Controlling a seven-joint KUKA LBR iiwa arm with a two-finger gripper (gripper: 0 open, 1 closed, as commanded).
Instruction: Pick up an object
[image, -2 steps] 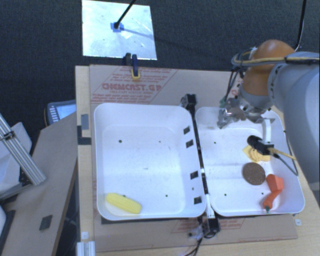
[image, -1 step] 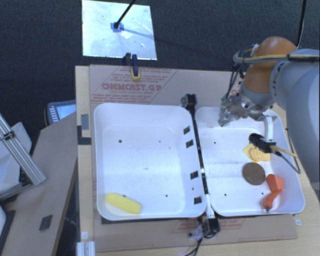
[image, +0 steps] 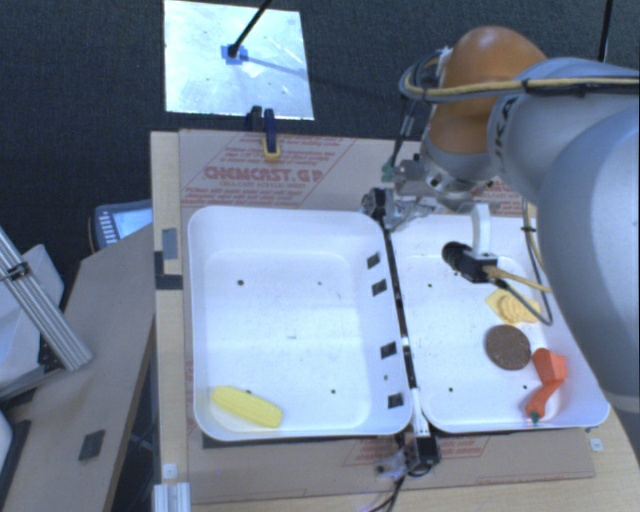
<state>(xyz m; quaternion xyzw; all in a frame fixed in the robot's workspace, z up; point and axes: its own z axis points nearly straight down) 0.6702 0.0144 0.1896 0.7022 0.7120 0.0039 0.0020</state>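
Observation:
A yellow corn cob (image: 246, 406) lies in the front left corner of the left bin (image: 290, 300). In the right bin (image: 450, 350), near its right side, lie a pale yellow piece (image: 510, 306), a round brown disc (image: 508, 347) and an orange carrot-like piece (image: 545, 381). My gripper (image: 392, 205) hangs over the far end of the divider between the two bins, well away from all of these. Nothing shows in its grasp.
The grey arm with its orange band (image: 480, 60) covers the far right corner of the right bin. Black clips (image: 388, 350) line the divider. A shiny square plate (image: 238, 60) lies behind the bench.

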